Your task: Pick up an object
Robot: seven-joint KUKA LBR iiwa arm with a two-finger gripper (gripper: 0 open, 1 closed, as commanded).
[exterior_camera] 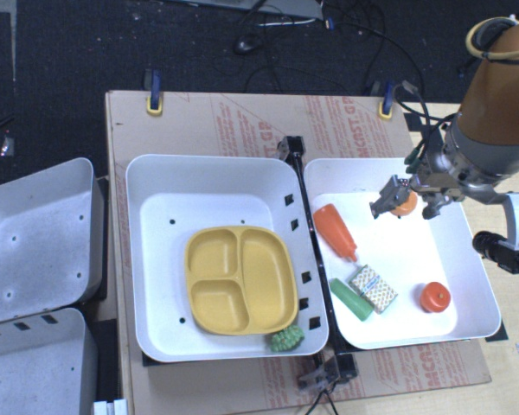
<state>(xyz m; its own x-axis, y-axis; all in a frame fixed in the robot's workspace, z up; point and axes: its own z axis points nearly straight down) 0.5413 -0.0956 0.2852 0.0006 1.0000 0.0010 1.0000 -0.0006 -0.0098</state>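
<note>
Over the right bin: the gripper [406, 202] hangs at the far right part of the right bin [480, 322], its two dark fingers spread apart.
Gripper state: partly open, with a small orange object [404, 201] showing in the gap between the fingers; whether the pads actually press on it cannot be told from this slanted view.
Other candidates, right bin: an orange bottle [336, 230] lying near the left wall, a green tube [351, 299] and a patterned box [374, 287] just beside each other toward the front, an orange-red round piece [434, 297] apart at the front right.
Left bin: a yellow divided plate [240, 277] in the left bin [147, 232], with a green fuzzy item [285, 339] at its front edge.
Step in hand: judged to be closing on the small orange object.
Doing it well: centre the fingers on the object, shut them fully before rising, lift straight up, and stay clear of the bin's right wall.
Risk: a small round thing may squirt out sideways if pinched off-centre.
</note>
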